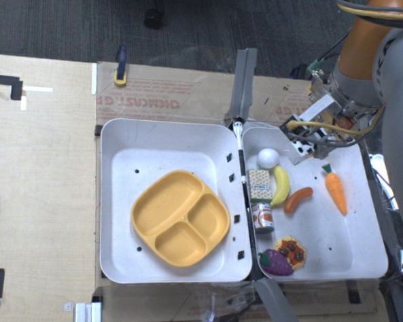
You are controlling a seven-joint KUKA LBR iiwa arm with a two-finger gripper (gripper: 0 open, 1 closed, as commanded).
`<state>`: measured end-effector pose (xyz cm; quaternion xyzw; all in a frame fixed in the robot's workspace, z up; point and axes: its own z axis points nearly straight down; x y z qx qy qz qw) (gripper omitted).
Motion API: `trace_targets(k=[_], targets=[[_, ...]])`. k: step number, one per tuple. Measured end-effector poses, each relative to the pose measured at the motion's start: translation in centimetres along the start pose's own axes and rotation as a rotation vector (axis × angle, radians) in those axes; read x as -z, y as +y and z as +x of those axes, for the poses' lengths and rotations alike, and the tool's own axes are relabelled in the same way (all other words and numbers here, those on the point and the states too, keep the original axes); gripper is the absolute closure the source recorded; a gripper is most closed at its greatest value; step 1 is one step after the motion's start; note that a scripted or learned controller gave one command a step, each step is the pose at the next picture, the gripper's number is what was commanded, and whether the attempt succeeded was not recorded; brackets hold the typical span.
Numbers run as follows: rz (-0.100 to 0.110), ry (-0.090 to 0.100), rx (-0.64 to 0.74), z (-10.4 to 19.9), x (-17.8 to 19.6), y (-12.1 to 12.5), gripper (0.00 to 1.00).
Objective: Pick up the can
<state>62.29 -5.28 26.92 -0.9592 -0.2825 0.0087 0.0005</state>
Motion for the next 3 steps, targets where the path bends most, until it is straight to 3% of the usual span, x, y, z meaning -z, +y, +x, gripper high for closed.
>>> trace_targets(k=[1, 2, 3], targets=[[-0.002, 0.009, 0.043, 1.3, -0.2, -6.4, 1.00], [0.000, 0.000, 0.045, 1.2, 0.3, -6.3, 1.00], [-0.003, 0.009, 0.032, 2.1, 1.2, -5.6, 1.00]])
